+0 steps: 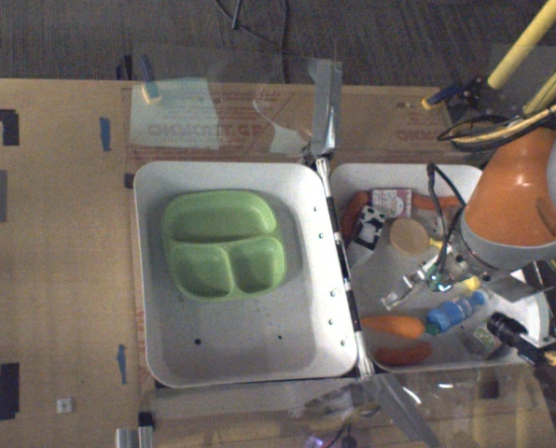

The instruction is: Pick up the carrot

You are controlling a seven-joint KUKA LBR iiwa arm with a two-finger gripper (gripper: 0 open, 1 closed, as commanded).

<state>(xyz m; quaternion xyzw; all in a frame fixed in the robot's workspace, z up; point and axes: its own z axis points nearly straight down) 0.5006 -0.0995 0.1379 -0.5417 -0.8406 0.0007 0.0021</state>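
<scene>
**Carrot not yet picked**

You have the arm (pixel 516 203) over the right bin (pixel 376 259). Its tool (pixel 410 287) hangs open and empty, just above the carrot (pixel 395 326), which lies on the bin floor. Descent, grasp and lift remain.

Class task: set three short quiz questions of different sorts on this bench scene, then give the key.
1. True or false: the green divided plate lies in the left bin.
2. Which bin holds the carrot?
   A. left
   B. right
3. Fill in: the gripper hangs over the ____ bin.

Key: 1 true; 2 B, the right bin; 3 right.
</scene>
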